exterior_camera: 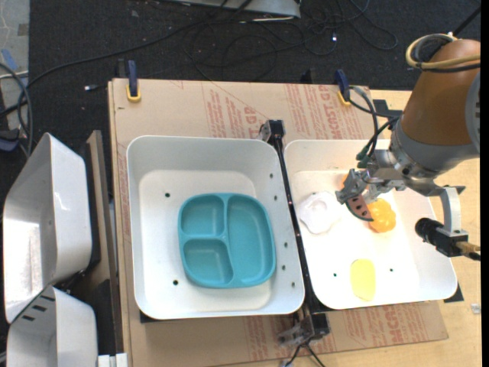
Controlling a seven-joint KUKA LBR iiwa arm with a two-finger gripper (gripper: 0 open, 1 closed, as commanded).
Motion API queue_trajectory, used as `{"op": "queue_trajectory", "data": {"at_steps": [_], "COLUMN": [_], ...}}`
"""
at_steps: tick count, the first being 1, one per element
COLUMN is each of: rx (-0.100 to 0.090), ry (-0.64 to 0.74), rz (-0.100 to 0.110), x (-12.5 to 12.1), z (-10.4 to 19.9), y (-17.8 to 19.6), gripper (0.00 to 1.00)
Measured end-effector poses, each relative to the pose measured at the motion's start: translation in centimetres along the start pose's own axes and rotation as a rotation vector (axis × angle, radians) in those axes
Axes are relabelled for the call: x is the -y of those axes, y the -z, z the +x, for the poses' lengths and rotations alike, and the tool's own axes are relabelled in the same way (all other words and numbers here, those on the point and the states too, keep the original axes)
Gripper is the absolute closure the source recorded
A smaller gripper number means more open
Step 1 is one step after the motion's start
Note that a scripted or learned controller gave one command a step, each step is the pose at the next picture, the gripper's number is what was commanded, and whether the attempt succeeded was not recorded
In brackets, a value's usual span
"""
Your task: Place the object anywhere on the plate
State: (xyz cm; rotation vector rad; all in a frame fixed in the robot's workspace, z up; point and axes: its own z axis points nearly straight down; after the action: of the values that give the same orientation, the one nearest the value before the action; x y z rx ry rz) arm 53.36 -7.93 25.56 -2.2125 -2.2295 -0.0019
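Taking the teal plate point(226, 240) in the left bin point(145, 159) as our landmark, we see the white object point(318, 212), the yellow one point(364, 278) and the orange one point(381, 215) all lying well to its right in the other bin point(428, 277), so we judge ourselves at the picking step. Further right, the gripper point(361, 199) hangs low, just touching the orange object, the arm point(439, 105) bending in from beyond. We cannot tell how the jaws stand; next comes a secure grasp, then a carry left to the plate.
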Motion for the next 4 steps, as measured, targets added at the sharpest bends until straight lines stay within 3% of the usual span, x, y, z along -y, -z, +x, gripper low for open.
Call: {"op": "queue_trajectory", "data": {"at_steps": [1, 3, 4], "rx": [0.0, 0.0, 0.001], "ry": [0.0, 0.002, -0.002], "rz": [0.003, 0.001, 0.002], "x": [1.2, 1.0, 1.6], "z": [4.9, 17.0, 18.0], "y": [-1.2, -1.4, -1.4], "gripper": [1.0, 1.0, 1.0]}}
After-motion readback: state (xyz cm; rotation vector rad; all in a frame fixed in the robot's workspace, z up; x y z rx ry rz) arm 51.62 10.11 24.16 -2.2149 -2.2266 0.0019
